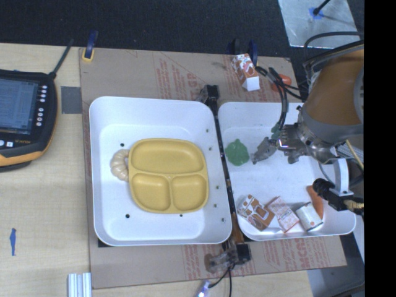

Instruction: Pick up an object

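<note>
My gripper (276, 154) hangs over the middle of the right bin (260, 119), with its two dark fingers spread open and nothing between them. A green lump (237, 152) lies just left of the left finger, by the bin's left wall, apart from it. Along the right bin's front edge lie a brown and white packet (255, 211), a red and white packet (283, 215), a white cylinder (307, 217) and an orange piece (316, 202). The left bin (108, 119) holds a yellow divided plate (167, 174) and a beige pastry-like item (119, 164) touching the plate's left side.
A small red and white carton (246, 72) stands on the cardboard behind the right bin. A teach pendant (21, 113) lies on the bench at the far left. The arm's cables (281, 94) run over the right bin's back edge.
</note>
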Controlling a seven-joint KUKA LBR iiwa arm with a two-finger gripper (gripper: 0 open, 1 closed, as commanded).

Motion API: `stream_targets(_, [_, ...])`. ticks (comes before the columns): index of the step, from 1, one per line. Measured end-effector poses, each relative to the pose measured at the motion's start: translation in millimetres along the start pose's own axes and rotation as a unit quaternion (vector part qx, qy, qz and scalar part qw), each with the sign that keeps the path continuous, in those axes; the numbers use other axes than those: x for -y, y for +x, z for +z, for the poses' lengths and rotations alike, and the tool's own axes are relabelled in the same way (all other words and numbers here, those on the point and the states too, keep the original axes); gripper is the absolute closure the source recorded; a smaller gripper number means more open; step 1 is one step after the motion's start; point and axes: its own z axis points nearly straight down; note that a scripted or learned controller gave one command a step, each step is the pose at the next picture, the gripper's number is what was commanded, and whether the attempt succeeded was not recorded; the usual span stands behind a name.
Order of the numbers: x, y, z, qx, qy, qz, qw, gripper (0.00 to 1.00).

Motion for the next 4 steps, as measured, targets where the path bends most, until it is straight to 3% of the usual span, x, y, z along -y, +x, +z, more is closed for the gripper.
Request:
stream_targets(1, [-111.9, 23.2, -0.8, -0.001, -0.001, 0.0, 1.0, 0.0])
stream_targets(2, [-95.8, 27.2, -0.6, -0.001, 0.0, 0.001, 1.0, 0.0])
stream_targets(3, [-101.7, -13.1, 64.2, 0.0, 0.0, 0.0, 1.0, 0.0])
stream_targets(4, [-94.3, -5.0, 91.5, 0.0, 0.0, -0.001, 1.0, 0.0])
